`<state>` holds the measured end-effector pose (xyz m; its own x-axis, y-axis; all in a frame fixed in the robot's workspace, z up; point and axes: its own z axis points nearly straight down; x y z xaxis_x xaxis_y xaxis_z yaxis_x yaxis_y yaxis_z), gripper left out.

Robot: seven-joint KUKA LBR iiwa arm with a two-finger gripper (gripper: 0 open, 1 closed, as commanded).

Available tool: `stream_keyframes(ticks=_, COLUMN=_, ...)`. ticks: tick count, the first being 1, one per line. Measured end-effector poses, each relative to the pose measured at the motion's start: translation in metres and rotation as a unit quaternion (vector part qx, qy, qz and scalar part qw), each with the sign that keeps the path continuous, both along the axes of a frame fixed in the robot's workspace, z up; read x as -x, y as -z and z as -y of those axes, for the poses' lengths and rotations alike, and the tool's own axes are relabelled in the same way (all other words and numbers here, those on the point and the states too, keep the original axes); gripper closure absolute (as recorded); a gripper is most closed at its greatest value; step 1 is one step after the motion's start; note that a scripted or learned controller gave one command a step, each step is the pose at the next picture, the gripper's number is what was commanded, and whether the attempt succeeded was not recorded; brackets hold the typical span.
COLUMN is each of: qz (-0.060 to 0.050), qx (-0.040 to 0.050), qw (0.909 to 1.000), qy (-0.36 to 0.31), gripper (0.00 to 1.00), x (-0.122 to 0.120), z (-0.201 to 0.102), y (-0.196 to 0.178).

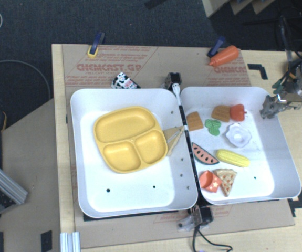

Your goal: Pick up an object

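**Ana:** What does the bench hold?

**Ben:** 2 shallow white bins sit side by side. The left bin [87,193] holds a yellow divided plate [129,138]. The right bin [277,156] holds small toy foods: a corn cob [232,158], a watermelon slice [204,154], a waffle wedge [226,180], a white cup [238,135] and others.

**Ana:** And the arm?

**Ben:** The gripper [272,107] hangs at the right bin's upper right rim, holding nothing visible (how wide it stands cannot be told).

**Ana:** Which item suits a pick?

**Ben:** The corn cob, lying near the bin's middle. It looks like light, stiff plastic, likely smooth and prone to rolling, so a grasp across its narrow middle seems safest.

**Ana:** Is there room?

**Ben:** Bare floor lies to its right and below; the waffle wedge and the cup sit close by on the other sides. The bin walls stand well apart from it.
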<state>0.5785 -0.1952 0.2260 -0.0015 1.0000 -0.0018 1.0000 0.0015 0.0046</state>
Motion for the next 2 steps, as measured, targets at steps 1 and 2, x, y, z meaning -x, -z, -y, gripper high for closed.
stream_keyframes(ticks=1, qz=0.000, qx=-0.0007, qw=1.0000, qy=-0.003, gripper=1.00, x=-0.039, z=-0.050, y=0.002)
stream_keyframes(ticks=2, qz=0.001, qx=-0.0010, qw=1.0000, qy=-0.003, gripper=1.00, x=-0.074, z=-0.102, y=-0.004)
